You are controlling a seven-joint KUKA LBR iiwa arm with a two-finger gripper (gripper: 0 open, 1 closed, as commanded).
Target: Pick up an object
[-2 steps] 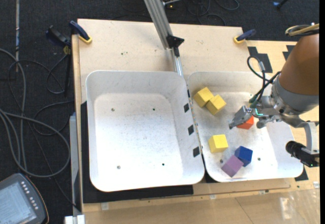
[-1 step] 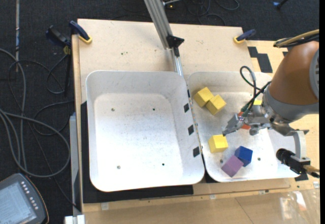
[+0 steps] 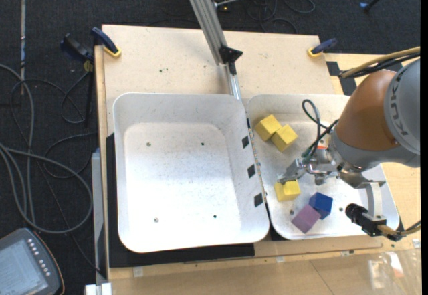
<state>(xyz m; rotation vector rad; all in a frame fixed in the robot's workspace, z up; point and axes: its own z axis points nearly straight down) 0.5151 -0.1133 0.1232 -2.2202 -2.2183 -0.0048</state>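
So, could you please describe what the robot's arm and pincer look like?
The arm is thick and rounded, grey with a broad orange band above the wrist. A black cable loops beside it. The pincer is small, metallic grey, with slim fingers.

You see five blocks in the right bin (image 3: 264,173): two touching yellow blocks (image 3: 276,132) toward its far side, a small yellow block (image 3: 288,190) mid-bin, a blue block (image 3: 321,204) touching a purple block (image 3: 306,219) near its front rim.

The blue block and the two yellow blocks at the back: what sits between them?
A third yellow block, in the camera view, beside the gripper.
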